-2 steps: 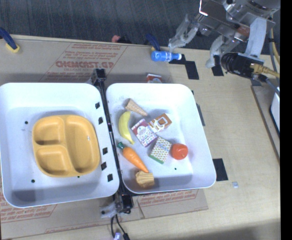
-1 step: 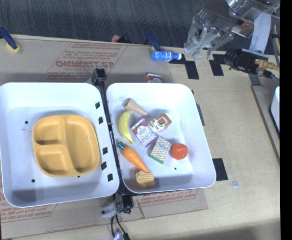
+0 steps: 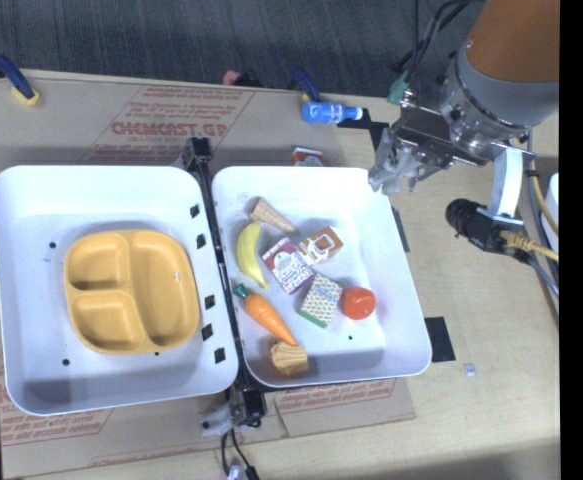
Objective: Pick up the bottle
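One pincer [image 3: 389, 176] hangs at the far right corner of the right bin [image 3: 396, 268], just over its rim, on the grey arm [image 3: 491, 78] with the orange band that comes in from the right. Whether the pincer is apart or together cannot be told at this angle; nothing is visible between its tips.

Bottle [image 3: 329, 113]: small, blue with a white end, lying on its side on the table [image 3: 491, 368] beyond the right bin, to the left of the pincer and apart from it, outside both bins.

Right bin contents, from the far side toward the near side: an ice-cream cone [image 3: 270, 214] tilted near the far wall; a banana [image 3: 250, 253] along the left side; a red-and-white carton [image 3: 288, 265] touching a brown box [image 3: 322, 245]; a green checked box [image 3: 320, 300] just beside a red tomato [image 3: 358, 302]; a carrot [image 3: 267, 314] lying at a slant; a tan piece of bread [image 3: 289, 358] near the front wall.

Left bin [image 3: 11, 268]: one yellow divided plate [image 3: 131, 290], three compartments, roughly centred.

Two blue clamps [image 3: 17, 80] sit at the far edge of the cardboard sheet under the bins.
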Available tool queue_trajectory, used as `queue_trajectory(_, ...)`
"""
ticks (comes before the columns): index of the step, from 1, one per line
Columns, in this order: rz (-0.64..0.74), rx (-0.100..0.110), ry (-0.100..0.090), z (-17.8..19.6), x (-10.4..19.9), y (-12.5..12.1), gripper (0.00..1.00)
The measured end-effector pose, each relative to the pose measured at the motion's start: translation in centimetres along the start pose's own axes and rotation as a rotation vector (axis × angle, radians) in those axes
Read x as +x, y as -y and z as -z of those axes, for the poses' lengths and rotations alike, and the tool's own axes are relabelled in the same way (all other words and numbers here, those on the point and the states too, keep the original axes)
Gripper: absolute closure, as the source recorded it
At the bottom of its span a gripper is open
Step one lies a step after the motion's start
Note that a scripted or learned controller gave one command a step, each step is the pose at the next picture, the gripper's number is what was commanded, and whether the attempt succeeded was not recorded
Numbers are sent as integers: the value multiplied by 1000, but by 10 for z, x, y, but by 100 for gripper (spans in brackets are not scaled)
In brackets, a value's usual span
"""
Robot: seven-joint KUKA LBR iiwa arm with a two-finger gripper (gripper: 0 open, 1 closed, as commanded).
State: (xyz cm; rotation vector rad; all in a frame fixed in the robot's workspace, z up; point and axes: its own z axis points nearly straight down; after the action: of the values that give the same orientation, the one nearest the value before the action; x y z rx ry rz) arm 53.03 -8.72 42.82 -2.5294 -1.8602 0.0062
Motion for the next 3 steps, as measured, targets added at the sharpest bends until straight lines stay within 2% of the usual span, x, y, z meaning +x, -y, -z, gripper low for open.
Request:
queue_trajectory(1,-109,1,0,-84,-79,-28,100)
queue_trajectory(2,-101,1,-1,-101,-125,17,100)
queue_trajectory(3,-50,1,-1,-144,-124,17,100)
